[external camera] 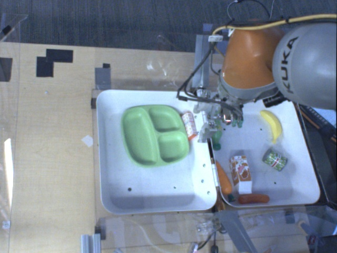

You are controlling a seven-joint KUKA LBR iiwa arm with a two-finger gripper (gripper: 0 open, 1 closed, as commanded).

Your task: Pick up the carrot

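Sausage (253, 198): front edge of right bin (308, 157).
Carrot (224, 179): right bin's left wall, just beside the juice carton (241, 173).
Can (275, 159): green label, unreadable.
Banana (272, 124): further back.
Green tray (156, 134): left bin (110, 157).
Arm (303, 62): "KUKA".
Gripper (213, 121): grip state impossible to tell.

pale wooden bench (47, 141), dark carpet floor (105, 9)

Premises are presenting as a robotics lab: an industrial arm (295, 51) is trailing loose cables (253, 15) over a wooden bench (47, 157), with two white bins (105, 157) of toy food lying below its fingers.
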